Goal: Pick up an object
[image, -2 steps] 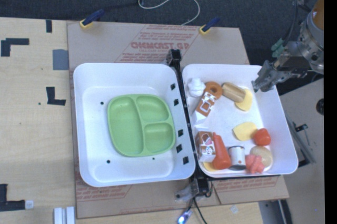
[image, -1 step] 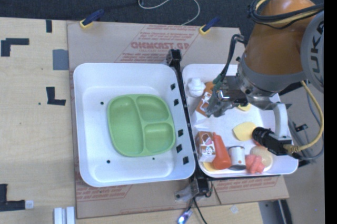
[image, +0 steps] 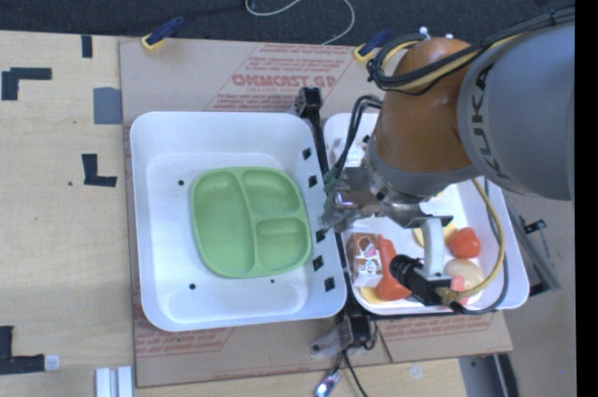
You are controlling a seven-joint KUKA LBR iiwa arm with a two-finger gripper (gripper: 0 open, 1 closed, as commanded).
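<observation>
- The grey arm [image: 467,124], with its orange band, reaches in from the right and hangs over the right bin.
- A cardboard sheet [image: 271,77] with red lettering lies under both bins on the wooden bench.
- The left bin [image: 154,199] holds one thing, a green divided plate [image: 250,222], lying flat near its middle.
- The right bin [image: 465,206] is partly covered by the arm; the things to pick lie at its near end.
- The gripper [image: 338,202] sits low at the right bin's left edge, just beside the wall between the bins. Whether it is released or clenched cannot be told, and nothing is seen in its grasp.
- A brown and white packet [image: 367,257] lies just near of the gripper.
- An orange-red round piece [image: 464,243] lies to the right, with a pale round piece [image: 462,274] just near of it.
</observation>
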